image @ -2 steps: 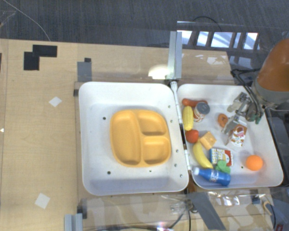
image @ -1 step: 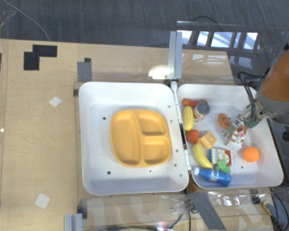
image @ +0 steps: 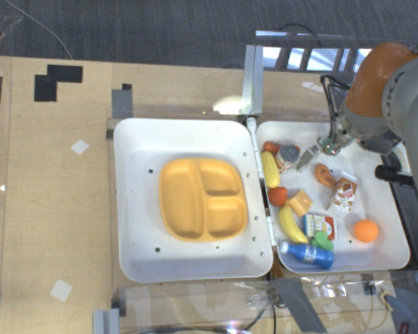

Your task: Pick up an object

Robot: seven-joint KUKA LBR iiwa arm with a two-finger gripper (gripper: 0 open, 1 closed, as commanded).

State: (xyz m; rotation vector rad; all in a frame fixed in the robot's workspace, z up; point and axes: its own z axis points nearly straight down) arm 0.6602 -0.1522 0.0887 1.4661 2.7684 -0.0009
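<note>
The right bin (image: 383, 256) holds several toy foods: a yellow corn cob (image: 269, 169), a small can (image: 288, 155), a red tomato (image: 277, 195), a banana (image: 290, 223), an orange block (image: 299, 202), a brown pretzel (image: 324, 175), a small carton (image: 343, 193), an orange (image: 366, 231), a juice box (image: 318, 225) and a blue bottle (image: 310, 254). My gripper (image: 310, 157) hangs low over the bin's upper middle, between the can and the pretzel. Nothing can be seen in its grasp.
A yellow divided plate (image: 202, 199) lies in the left bin (image: 136, 256). A metal divider (image: 259, 186) runs between the two bins. The arm's orange band (image: 373, 75) and grey wrist cover the right bin's upper right corner.
</note>
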